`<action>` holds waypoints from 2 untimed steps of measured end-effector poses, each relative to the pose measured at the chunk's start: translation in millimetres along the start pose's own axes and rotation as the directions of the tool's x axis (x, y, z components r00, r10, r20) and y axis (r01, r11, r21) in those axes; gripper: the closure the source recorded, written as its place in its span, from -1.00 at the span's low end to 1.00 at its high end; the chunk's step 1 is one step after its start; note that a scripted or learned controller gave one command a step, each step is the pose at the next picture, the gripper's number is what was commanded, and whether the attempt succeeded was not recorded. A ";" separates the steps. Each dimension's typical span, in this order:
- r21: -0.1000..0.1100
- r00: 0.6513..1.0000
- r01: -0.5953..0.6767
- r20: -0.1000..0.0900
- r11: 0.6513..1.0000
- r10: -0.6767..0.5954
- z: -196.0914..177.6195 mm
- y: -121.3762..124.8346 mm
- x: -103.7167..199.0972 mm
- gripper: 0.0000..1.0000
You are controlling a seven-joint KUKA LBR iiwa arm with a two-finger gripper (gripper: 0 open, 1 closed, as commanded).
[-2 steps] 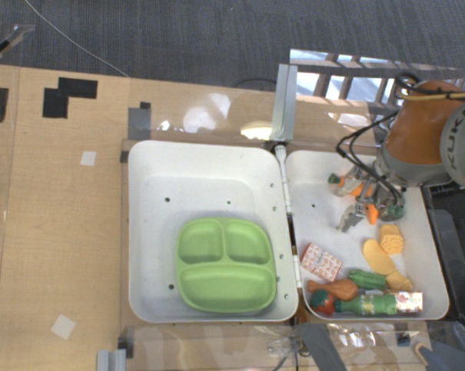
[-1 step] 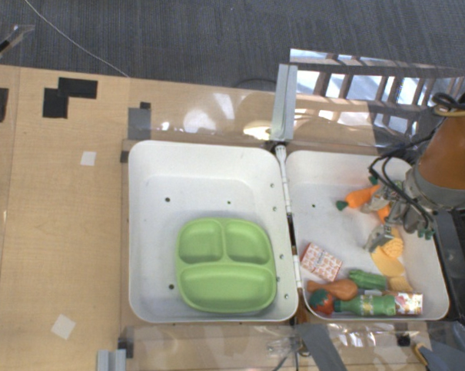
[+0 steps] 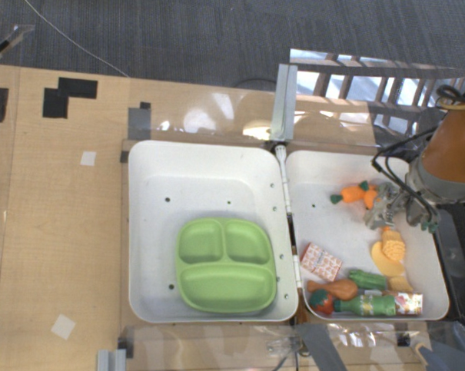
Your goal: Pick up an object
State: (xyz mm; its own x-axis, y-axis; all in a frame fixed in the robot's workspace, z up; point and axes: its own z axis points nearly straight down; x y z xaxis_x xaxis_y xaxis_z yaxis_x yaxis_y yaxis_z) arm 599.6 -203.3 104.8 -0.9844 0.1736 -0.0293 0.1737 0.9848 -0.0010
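Orange carrot [image 3: 357,195] lies just left of the gripper [image 3: 385,214], which hangs low beside it, seemingly lining up a grab; finger state: cannot tell.

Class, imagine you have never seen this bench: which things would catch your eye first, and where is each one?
The green divided plate in the left bin stands out most. Next comes the heap of toy food along the near edge of the right bin, with an orange carrot farther back. The arm's pincer hangs above that bin, beside the carrot.
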 end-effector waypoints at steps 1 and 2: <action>-0.002 0.997 0.082 -0.006 0.997 -0.082 -145.0 46.5 -3.1 1.00; -0.005 0.997 0.075 -0.021 0.997 -0.075 -132.7 95.7 40.1 1.00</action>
State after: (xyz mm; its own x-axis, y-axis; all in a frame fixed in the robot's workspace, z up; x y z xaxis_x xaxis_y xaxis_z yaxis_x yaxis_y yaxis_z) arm 572.9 -101.3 236.2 -0.9950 0.0996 -0.0086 0.0996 0.9950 0.0023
